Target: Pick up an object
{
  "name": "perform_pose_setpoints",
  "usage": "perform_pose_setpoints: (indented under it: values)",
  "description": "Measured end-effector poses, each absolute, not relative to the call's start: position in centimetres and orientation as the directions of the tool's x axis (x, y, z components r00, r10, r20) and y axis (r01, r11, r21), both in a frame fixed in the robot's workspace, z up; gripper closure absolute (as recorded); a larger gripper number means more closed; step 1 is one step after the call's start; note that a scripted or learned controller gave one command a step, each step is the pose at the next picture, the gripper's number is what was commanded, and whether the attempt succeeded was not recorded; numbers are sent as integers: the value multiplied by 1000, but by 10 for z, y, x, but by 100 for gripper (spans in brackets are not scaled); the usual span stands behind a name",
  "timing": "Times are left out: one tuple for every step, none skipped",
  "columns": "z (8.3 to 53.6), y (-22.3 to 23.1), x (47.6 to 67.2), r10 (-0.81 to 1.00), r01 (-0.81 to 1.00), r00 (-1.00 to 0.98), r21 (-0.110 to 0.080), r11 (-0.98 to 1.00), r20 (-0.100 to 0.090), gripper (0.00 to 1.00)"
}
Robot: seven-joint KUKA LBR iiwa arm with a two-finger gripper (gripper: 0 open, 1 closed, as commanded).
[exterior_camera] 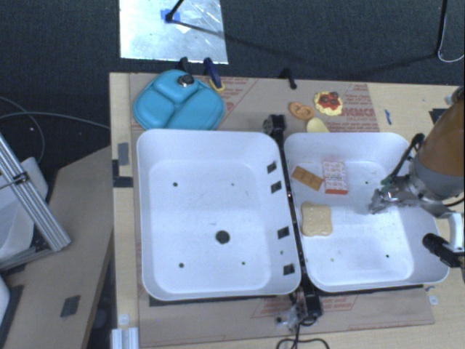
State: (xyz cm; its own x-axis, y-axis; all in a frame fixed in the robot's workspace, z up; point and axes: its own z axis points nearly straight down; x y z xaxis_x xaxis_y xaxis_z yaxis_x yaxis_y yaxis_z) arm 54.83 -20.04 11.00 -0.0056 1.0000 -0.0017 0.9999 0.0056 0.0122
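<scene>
The right bin (403, 267) holds a beige bread slice (316, 219), a brown wafer (306, 177) and a white packet with red print (334, 177). A small dark round object (222, 237) lies in the left bin (156, 195). My gripper (379, 202) hangs low over the right bin's right half, to the right of the bread slice and below-right of the packet, apart from both. Nothing shows held in it.
Behind the bins sit a blue divided plate (179, 104), a small pizza toy (328, 102), an orange toy (301, 110) and a yellow piece (317, 126). A shiny sheet (173, 19) lies on the floor beyond. The arm's body (439, 162) overhangs the right bin's right rim.
</scene>
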Motion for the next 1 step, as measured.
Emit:
perform_pose_setpoints:
  values:
    - [109,-207,497,1000,1000,2,-3,-2,0,100]
